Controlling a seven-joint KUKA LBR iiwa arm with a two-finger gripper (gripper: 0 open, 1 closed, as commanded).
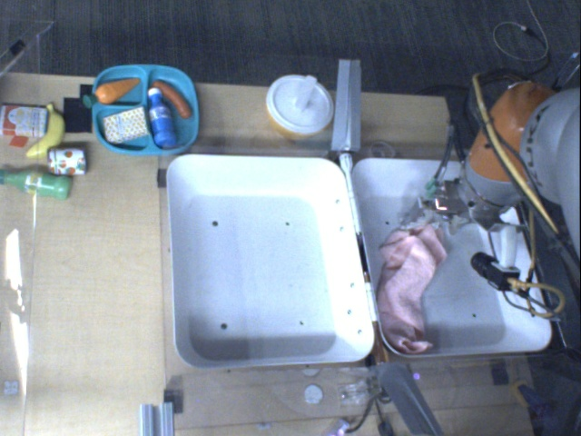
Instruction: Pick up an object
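A crumpled pink cloth (407, 278) lies in the right bin (472, 321), along its left wall, running from mid-bin to the near edge. My gripper (438, 207) hangs low over the back half of this bin, just above the cloth's upper right corner. Its tip is small and dark against the arm, and I cannot see whether it touches the cloth. The grey arm with its orange band (508, 139) comes in from the right.
The left bin (263, 262) stands beside it across a metal divider (345, 107). A black cable end (488, 268) hangs over the right bin. Behind the bins are a white lidded tub (300, 105) and a blue food tray (189, 107); a banana (50, 133), can (66, 161) and green bottle (36, 183) lie far left.
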